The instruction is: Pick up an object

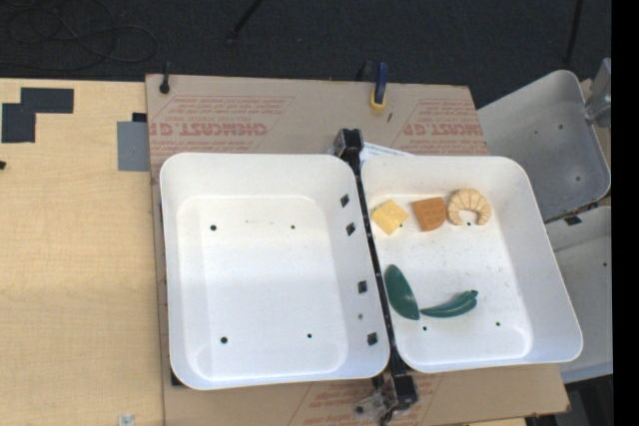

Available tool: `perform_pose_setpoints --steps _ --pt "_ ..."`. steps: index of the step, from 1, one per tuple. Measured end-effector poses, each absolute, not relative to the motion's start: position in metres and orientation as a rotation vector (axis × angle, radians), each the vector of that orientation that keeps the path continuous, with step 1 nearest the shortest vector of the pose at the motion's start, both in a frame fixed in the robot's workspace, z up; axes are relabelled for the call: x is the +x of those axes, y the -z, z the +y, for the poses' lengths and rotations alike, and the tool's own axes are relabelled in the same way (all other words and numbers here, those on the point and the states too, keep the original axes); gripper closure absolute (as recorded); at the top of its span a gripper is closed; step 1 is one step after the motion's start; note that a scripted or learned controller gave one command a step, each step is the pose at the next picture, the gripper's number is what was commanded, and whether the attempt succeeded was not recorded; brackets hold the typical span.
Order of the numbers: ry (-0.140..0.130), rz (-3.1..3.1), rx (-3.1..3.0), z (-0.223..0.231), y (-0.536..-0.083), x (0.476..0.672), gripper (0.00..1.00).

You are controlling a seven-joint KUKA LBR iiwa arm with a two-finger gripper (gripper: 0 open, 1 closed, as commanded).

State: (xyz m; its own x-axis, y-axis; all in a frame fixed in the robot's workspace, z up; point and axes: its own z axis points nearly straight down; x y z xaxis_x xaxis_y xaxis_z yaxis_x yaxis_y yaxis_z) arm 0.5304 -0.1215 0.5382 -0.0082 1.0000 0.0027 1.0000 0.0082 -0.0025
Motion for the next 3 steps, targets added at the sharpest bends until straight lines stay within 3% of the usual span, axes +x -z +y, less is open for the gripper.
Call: perform_pose_setpoints --steps 1,2,3 --pt "-0.004 -2.219 -2.225 -0.186 -0.537 0.569 1.0" --pt "-0.004 -2.217 -2.222 -0.215 -0.538 0.538 1.0" --pt "0.001 -2.227 -2.211 -0.13 -0.539 0.474 1.0"
